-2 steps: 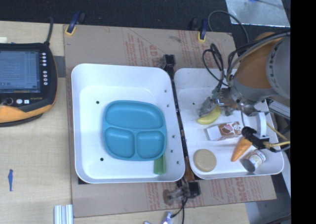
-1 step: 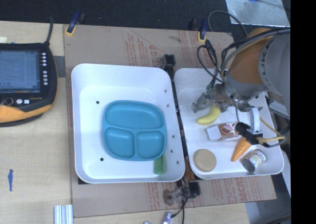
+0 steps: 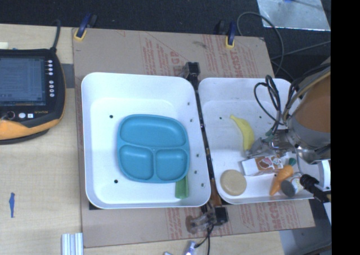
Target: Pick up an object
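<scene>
The right bin (image 3: 225, 93) holds a yellow banana (image 3: 243, 130) near its middle, a round tan disc (image 3: 233, 182) at its front, a white printed packet (image 3: 262, 164), an orange carrot-shaped piece (image 3: 280, 179) and a small grey piece (image 3: 288, 188). My gripper (image 3: 269, 144) reaches in from the right and hangs low over the bin's right part, just right of the banana's lower end and above the packet. The arm's body hides the bin's right wall.
The left bin (image 3: 95, 135) holds a blue divided plate (image 3: 152, 148) and a green piece (image 3: 181, 188) by its front right corner. A tablet-like pendant (image 3: 28, 93) lies at the left of the bench. Black cables (image 3: 270, 99) loop over the right bin.
</scene>
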Available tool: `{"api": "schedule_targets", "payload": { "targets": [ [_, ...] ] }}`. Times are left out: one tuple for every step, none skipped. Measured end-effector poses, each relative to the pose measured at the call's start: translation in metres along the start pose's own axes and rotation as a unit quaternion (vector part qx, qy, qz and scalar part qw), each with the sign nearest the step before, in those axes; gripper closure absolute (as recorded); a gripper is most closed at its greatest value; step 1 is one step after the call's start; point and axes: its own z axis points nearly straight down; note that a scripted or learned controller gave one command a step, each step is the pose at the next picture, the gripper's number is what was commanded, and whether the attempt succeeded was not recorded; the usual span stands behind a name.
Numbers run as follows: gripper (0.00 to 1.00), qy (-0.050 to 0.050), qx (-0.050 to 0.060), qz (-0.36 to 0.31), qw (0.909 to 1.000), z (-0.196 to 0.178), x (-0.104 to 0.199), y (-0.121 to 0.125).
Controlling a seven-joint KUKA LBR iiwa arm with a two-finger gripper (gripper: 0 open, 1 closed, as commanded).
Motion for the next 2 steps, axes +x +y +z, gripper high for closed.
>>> {"api": "schedule_targets", "payload": {
  "targets": [
    [1.00,-0.001,0.000,-0.003,1.0000,-0.0104,-0.0002,0.0007],
    [0.00,-0.001,0.000,-0.003,1.0000,-0.0104,-0.0001,0.0007]
  ]
}}
